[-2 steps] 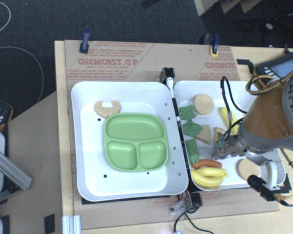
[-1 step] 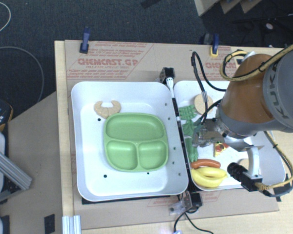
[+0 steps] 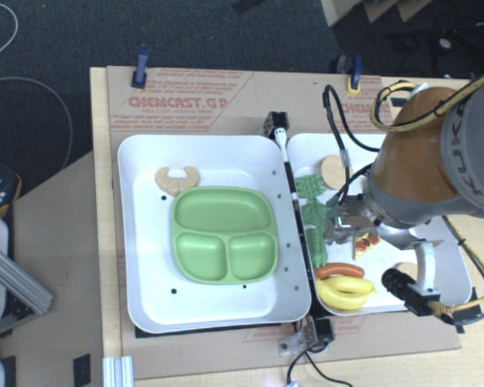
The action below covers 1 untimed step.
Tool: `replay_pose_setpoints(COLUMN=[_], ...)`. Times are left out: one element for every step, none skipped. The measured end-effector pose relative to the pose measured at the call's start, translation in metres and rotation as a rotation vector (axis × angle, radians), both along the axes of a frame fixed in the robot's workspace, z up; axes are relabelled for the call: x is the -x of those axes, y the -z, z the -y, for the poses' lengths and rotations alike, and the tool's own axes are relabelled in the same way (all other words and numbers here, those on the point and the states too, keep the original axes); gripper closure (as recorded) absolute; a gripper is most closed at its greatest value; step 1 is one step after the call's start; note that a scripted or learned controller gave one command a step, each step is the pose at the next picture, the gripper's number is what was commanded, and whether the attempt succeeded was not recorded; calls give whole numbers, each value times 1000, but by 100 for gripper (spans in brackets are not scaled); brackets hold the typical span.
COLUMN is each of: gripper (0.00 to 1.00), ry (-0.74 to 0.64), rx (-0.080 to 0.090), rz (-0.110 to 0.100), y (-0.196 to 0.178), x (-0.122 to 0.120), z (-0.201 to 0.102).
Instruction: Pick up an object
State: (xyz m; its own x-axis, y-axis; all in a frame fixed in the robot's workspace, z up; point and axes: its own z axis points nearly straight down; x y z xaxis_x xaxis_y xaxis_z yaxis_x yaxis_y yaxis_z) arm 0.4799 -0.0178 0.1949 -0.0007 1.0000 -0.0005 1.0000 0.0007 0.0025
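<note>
Two shallow white bins sit side by side on the bench. Inside the left bin (image 3: 137, 216) a green three-compartment plastic tray (image 3: 224, 234) lies near the middle, with a tan ring-shaped pretzel toy (image 3: 176, 179) just beyond it toward the far left corner. Inside the right bin (image 3: 460, 276), a green leafy plastic piece (image 3: 312, 208) lies along the left wall, a round tan disc (image 3: 333, 170) near the far edge, and a yellow banana (image 3: 344, 292) with a red-orange sausage (image 3: 340, 271) at the near left corner. The gripper (image 3: 344, 226) hangs low beside the leafy piece (whether spread or pinching, I cannot tell).
</note>
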Motion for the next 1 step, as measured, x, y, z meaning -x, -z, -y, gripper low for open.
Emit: replay_pose_setpoints(gripper=[100], ry=[-6], rx=[-2], rz=[-3], y=[11], x=[1], z=[-86])
